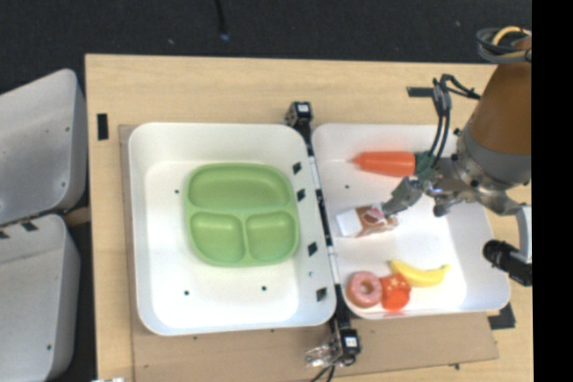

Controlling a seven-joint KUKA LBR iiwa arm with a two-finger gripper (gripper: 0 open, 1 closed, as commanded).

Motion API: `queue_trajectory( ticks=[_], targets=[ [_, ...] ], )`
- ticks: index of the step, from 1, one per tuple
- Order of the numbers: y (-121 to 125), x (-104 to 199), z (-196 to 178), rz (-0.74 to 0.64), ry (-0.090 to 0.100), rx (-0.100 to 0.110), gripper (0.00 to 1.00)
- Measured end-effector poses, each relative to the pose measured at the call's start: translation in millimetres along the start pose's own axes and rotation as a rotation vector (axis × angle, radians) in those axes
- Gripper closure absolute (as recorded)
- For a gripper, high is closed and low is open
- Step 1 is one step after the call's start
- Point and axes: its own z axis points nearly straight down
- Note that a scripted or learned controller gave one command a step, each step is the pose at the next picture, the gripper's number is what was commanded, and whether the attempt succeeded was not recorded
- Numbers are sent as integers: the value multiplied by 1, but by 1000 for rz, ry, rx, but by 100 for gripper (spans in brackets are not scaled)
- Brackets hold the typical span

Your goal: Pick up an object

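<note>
Poised low over the small packet point(374, 220) mid right bin point(466, 286), ready for grasping; jaws point(394, 204) state impossible to tell.

Both white bins, left bin point(143, 219) and right bin point(466, 282), look like smooth plastic with a slight sheen. The green divided plate point(242, 212) in the left one is matt plastic, pretty soft-looking finish. The bench point(179, 85) is pale wood or a wood-look laminate, hard to say from here. In the right bin the carrot point(385, 162), banana point(419, 272), tomato point(396, 292) and pink donut point(364, 287) all have that smooth toy-plastic look. The arm point(503, 116) shows a glossy orange band above matt grey casing.
</note>
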Motion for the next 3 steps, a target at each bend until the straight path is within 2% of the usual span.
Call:
queue_trajectory(
  ticks=[2, 3],
  targets=[
    [7, 13, 122, 3, 1, 7, 0],
    [7, 12, 157, 4, 0, 4, 0]
  ],
)
